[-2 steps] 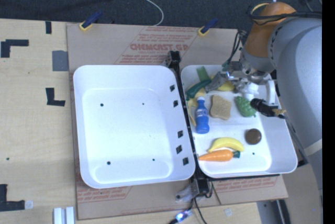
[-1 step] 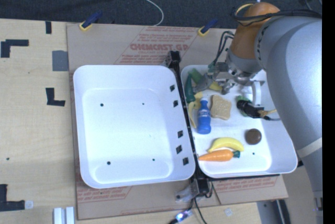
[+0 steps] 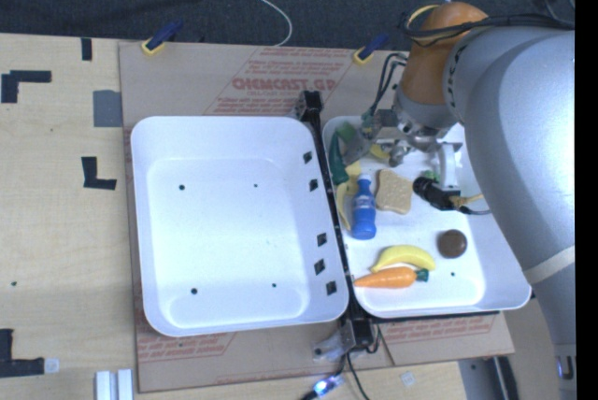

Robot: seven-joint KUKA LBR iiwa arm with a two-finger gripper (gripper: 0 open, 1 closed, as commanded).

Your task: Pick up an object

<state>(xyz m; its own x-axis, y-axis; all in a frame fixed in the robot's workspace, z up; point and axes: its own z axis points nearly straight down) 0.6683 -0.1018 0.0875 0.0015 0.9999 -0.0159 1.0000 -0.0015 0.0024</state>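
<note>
The right bin (image 3: pixel 467 295) holds a blue bottle (image 3: pixel 363 209), a tan slice of bread (image 3: pixel 394 192), a yellow banana (image 3: pixel 404 256), an orange carrot (image 3: pixel 386 278), a brown round piece (image 3: pixel 452 243) and a green item (image 3: pixel 343 151) at its far left corner. My gripper (image 3: pixel 396 146) reaches down over the bin's far end, just beyond the bread and beside the green item. Nothing is visibly held between its parts from this angle.
The left bin (image 3: pixel 224 221) lies beside the right one, with black clips (image 3: pixel 319 239) along the shared edge. Both rest on a brown cardboard sheet (image 3: pixel 271 85). The big grey arm (image 3: pixel 523 136) covers the bench's right side.
</note>
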